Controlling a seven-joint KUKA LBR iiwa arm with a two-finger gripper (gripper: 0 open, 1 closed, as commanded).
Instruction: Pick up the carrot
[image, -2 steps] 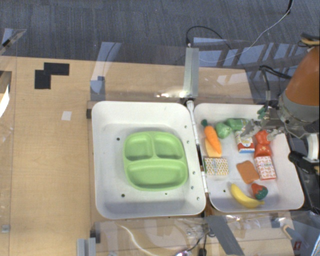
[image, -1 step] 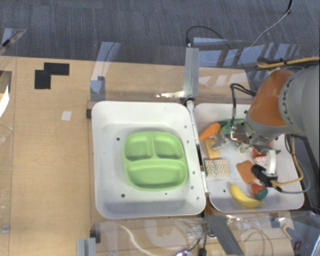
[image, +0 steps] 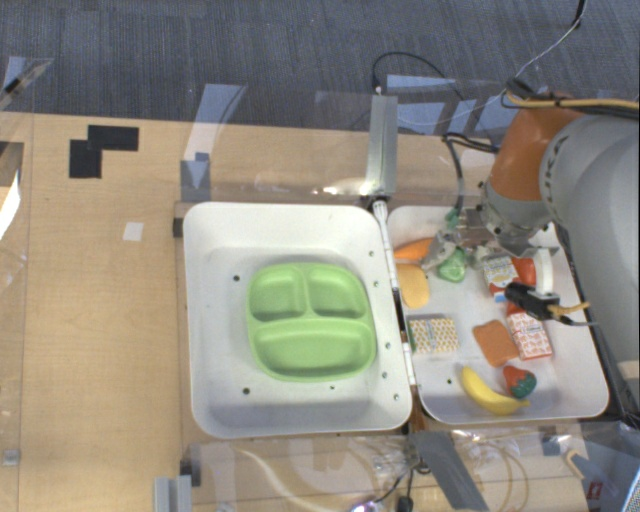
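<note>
The carrot (image: 411, 250) is a small orange piece lying at the far left corner of the right bin (image: 590, 400), close to the divider between the bins. My gripper (image: 444, 249) hangs low right at the carrot's right end, reaching in from the right. The carrot's left part shows plainly; its right tip is hidden under the gripper. A green toy (image: 454, 269) lies just below the gripper.
The right bin also holds a yellow piece (image: 413, 288), a patterned box (image: 432, 334), a banana (image: 488, 392), a brown slab (image: 494, 343), a red-white carton (image: 531, 336) and several small packets. A green divided plate (image: 310, 322) sits in the left bin (image: 215, 400).
</note>
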